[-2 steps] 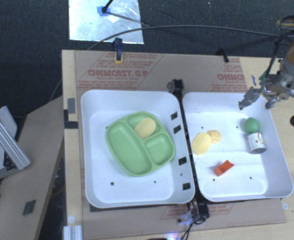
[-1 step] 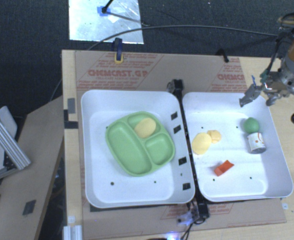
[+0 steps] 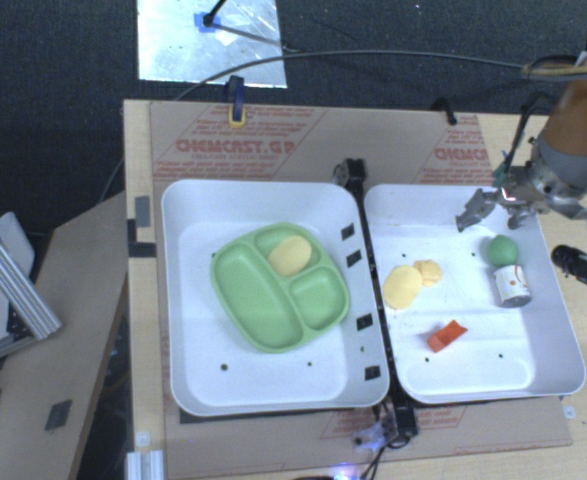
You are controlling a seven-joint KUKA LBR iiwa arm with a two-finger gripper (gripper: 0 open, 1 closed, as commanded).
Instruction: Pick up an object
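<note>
The tool (image 3: 493, 206) hangs over the upper right of the right bin (image 3: 548, 368), its two fingers spread apart with nothing between them. The arm (image 3: 578, 128) enters from the right and slants down toward the left. Just below the tool sits a green ball (image 3: 503, 250), touching a small white can (image 3: 513, 286) that lies with its long axis running up and down the bin. Left of these lie two yellow lumps (image 3: 410, 283), and nearer the front an orange block (image 3: 447, 336), angled up to the right. In the left bin (image 3: 198, 368), on the same worktop (image 3: 273, 143), a green divided plate (image 3: 263, 303) holds another yellow piece (image 3: 291, 256) in its upper compartment.
</note>
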